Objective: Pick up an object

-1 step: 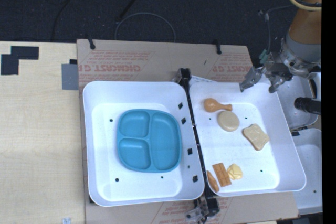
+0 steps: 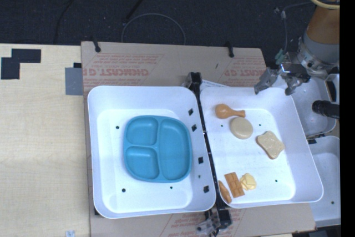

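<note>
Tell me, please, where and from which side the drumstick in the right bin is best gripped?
Probably from straight above, across the thin handle end of the drumstick. It lies flat, with bare floor either side of the handle, and the round cookie sits just below its tip.

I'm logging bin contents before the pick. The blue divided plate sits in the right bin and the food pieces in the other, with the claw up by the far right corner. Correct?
Not quite. The camera view shows the blue divided plate in the left bin; the food pieces, such as the bread slice, lie in the right bin. The claw is indeed by the far right corner.
</note>
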Motion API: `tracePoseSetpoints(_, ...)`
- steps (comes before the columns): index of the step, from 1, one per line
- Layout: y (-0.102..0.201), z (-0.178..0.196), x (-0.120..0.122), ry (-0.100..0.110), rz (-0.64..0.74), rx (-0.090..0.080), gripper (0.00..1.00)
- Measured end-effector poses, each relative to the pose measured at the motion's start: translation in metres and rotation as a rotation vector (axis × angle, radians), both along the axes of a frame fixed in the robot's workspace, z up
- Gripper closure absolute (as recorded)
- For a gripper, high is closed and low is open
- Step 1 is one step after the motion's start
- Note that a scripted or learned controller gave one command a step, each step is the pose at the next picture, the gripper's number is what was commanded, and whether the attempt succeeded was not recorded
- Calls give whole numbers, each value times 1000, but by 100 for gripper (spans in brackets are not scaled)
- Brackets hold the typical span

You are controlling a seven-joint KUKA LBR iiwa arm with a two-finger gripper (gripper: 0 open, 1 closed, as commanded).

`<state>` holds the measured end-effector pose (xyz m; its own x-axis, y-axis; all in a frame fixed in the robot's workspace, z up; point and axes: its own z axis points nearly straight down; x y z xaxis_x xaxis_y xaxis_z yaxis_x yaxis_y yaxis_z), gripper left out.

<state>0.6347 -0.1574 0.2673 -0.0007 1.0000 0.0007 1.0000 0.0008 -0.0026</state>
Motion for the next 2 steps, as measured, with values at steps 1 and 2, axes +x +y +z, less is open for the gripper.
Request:
tracePoseSetpoints(1, -7, -60, -1, 4, 0, 0, 0)
tracePoseSetpoints(2, -4, -123, -4, 4, -1, 1, 0)
